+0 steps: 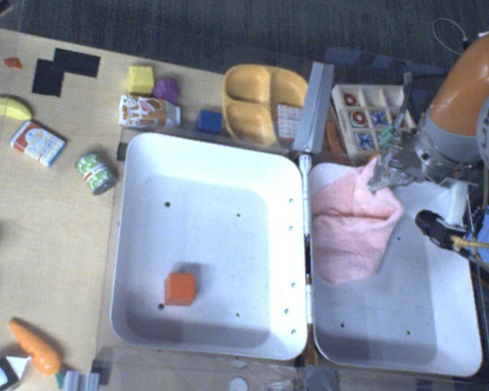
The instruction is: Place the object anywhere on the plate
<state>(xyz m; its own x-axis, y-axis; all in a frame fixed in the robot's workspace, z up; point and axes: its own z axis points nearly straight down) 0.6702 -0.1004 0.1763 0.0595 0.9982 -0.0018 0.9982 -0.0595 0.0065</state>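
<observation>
Gripper [387, 170] hanging over the right bin [422, 344], pink cloth [352, 223] bunching just below it and rising to its fingertips, orange block [180, 289] sitting far left in the left bin [230, 170]

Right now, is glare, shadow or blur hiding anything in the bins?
Camera view: even light, no harsh glare; soft shadows along the near walls of both bins; orange block is sharp; the end effector over the pink cloth is slightly blurred.

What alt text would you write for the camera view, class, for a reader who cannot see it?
A grey and orange robot arm reaches from the right to a pink cloth bunched in the right white bin. An orange block lies in the left white bin.
</observation>
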